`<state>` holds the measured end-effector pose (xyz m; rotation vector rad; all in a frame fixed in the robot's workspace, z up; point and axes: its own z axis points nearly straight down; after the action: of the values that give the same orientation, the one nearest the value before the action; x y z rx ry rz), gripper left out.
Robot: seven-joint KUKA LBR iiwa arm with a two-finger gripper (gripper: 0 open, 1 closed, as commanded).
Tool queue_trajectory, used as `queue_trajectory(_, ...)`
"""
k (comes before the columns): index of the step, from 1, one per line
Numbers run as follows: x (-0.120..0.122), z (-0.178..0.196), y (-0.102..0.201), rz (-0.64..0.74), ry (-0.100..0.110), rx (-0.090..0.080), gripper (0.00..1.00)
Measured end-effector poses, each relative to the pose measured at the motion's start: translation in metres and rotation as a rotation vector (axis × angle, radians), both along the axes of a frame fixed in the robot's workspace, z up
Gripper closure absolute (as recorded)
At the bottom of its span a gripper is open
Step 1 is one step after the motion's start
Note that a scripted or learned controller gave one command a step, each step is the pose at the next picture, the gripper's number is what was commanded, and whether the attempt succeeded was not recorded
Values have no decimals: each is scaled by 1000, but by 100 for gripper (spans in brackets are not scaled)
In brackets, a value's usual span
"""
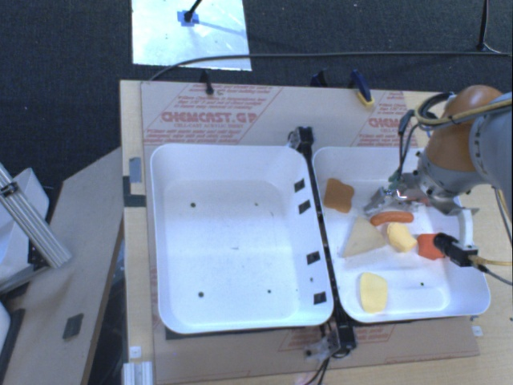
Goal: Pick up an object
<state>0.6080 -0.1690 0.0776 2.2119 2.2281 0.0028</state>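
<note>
Two white bins (pixel 232 167); six food items (pixel 373 292) in one.

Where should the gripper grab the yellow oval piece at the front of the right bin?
Probably across its narrow middle, coming straight down. The yellow oval piece lies flat with its long axis running front to back and open bin floor around it, so fingers can close across its short width.

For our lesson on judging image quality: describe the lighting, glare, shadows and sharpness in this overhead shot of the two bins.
Camera view: lighting is even and diffuse; the left bin is bright white, nearly washed out, with soft shadows along its walls; the metal sheet up top glares; small items like the red sausage are soft-edged; the end effector is slightly blurred, its fingers indistinct.
</note>
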Motion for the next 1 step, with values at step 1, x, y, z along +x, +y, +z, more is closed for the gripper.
queue_trajectory(1, -52, 6, 39, -5, 6, 3, 0)
